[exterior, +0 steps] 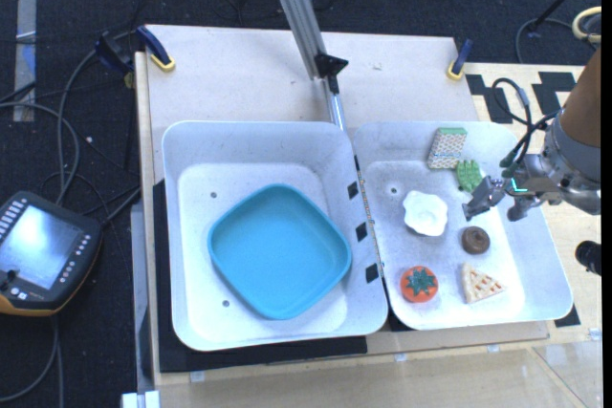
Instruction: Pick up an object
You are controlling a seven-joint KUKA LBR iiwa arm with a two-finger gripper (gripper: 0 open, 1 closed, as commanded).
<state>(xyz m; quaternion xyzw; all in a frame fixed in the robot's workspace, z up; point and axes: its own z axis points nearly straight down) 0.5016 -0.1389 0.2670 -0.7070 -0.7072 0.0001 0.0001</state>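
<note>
bench (249, 81) | pale board top | left bin (182, 205) and right bin (540, 287) side by side on it

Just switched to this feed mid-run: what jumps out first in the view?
The big blue tray fills most of the left bin. The right bin holds a scatter of small items: a white piece, a brown round one, a red tomato, a pizza slice. The gripper reaches in from the right, beside a green item.
</note>
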